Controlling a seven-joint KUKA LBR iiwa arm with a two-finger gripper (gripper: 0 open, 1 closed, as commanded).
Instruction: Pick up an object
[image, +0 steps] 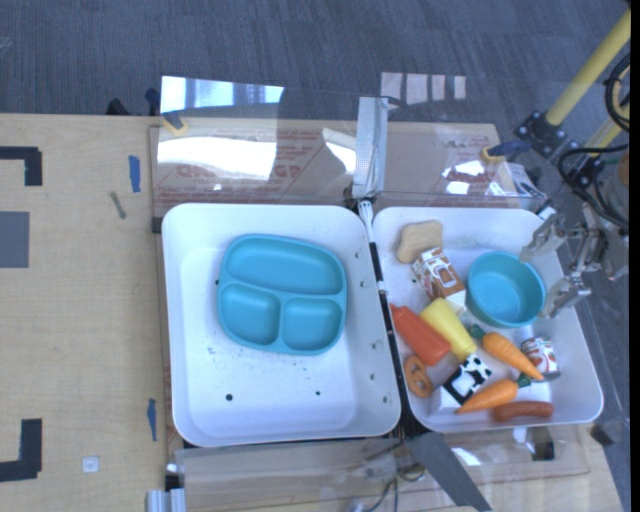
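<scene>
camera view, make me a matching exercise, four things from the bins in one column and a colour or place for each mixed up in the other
Things:
1. divided plate
2. bowl
3. bread slice
4. sausage

Descriptions:
A. tan, at the far left corner of the right bin
B. blue, alone in the left bin
C. red-brown, by the near edge of the right bin
D. blue and round, at the right side of the right bin

Pairs: 1-B, 2-D, 3-A, 4-C
</scene>
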